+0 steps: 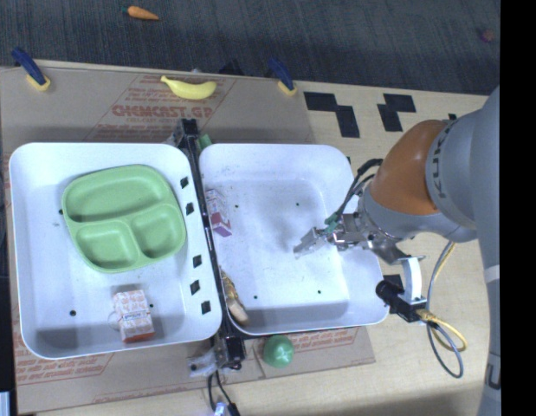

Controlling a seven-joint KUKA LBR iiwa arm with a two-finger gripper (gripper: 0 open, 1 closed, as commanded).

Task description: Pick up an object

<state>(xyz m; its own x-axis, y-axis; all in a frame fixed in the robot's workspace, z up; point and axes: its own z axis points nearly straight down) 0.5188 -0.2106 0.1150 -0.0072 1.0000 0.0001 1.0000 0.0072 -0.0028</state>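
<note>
Green divided tray point(122, 217) and small carton point(132, 315) in left bin point(25, 232)

Grey arm point(475, 180), orange band, yellow cable, possibly metallic end effector point(313, 241)

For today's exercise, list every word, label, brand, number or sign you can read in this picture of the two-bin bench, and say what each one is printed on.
"CHEMCAST GP": red print on the brown cardboard sheet behind the bins, just below the yellow banana.
Red print along the cardboard's front edge: too small to read.
Small carton in the left bin: red and white printing, too blurred to read.
Packet at the right bin's left wall: markings unreadable.
</note>
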